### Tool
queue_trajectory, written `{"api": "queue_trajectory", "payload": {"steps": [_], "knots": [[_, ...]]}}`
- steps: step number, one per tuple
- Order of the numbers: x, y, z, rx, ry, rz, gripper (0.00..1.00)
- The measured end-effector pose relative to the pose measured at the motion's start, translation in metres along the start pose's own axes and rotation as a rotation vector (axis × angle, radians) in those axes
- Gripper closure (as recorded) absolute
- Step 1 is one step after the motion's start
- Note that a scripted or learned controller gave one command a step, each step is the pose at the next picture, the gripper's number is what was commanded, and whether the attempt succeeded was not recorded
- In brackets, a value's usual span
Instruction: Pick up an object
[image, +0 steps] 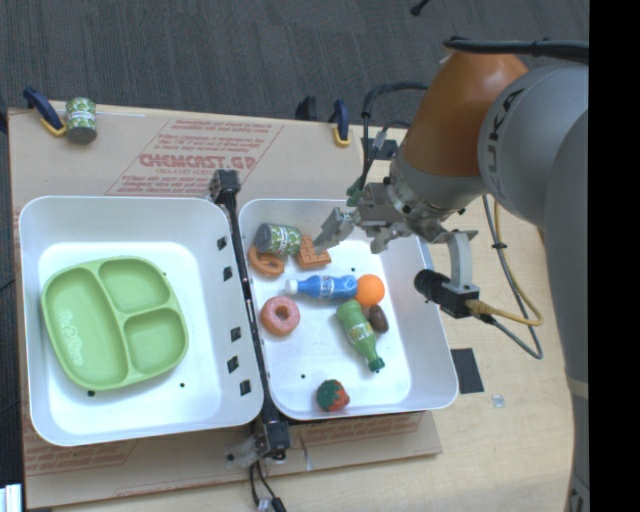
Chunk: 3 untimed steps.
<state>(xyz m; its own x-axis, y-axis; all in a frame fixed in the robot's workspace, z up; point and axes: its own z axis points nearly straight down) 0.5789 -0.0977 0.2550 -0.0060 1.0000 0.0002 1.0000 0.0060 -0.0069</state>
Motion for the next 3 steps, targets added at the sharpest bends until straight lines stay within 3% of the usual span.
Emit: {"api": "queue_trajectory", "payload": {"steps": [1,2,3], "knots": [[0.092,-0.005,-0.149,-0.008,-0.001,-0.002,0.00],[0.091,-0.004,-0.157,-0.004,-0.003,-0.007,1.00],[0.138,0.041,-0.058,0.001,-0.002,-0.001,1.00]]}}
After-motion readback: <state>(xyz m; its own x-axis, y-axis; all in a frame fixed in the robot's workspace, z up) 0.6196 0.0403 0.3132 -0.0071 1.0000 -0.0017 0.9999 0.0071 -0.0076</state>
